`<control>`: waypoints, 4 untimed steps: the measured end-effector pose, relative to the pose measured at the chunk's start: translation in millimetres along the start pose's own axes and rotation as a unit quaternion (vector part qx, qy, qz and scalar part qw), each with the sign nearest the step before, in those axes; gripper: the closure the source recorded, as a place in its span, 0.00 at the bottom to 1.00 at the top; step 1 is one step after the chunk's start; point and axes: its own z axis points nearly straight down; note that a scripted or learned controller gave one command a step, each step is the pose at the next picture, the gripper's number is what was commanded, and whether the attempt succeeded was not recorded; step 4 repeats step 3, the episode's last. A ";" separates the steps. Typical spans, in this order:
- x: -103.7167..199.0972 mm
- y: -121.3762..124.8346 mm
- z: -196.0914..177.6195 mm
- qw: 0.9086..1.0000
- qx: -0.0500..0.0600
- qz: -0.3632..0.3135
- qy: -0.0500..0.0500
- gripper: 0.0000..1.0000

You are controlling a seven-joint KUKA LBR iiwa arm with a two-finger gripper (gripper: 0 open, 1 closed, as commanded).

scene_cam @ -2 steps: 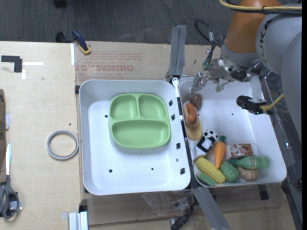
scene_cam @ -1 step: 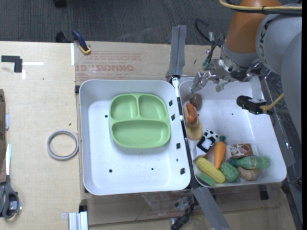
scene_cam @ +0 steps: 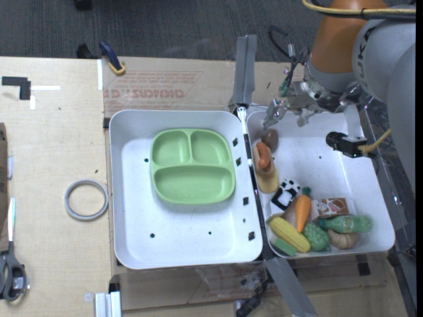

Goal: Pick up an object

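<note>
Beside bins (scene_cam: 122, 197), tape ring (scene_cam: 86, 199).

Pretty clearly a robotics lab setup: two white bins (scene_cam: 125, 197) are mounted on a plywood table (scene_cam: 46, 144), with cardboard (scene_cam: 165, 88) laid underneath, a tape roll (scene_cam: 86, 199) and scissors (scene_cam: 12, 269) left lying around, and dark office carpet (scene_cam: 165, 12) seen beyond.

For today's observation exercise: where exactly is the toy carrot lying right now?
The carrot lies in the right-hand bin, near its front edge, leaning between the yellow corn cob and a small brown box, just below the black-and-white toy.
</note>
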 end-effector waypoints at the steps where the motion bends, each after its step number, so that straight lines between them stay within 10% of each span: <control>1: 0.0 0.0 0.0 1.000 0.000 0.000 0.000 0.00; 2: 54.4 5.9 0.4 1.000 0.001 0.010 0.001 0.00; 3: -21.9 -32.3 0.7 1.000 0.001 -0.011 0.000 0.00; 4: -21.9 -32.3 0.7 1.000 0.001 -0.011 0.000 0.00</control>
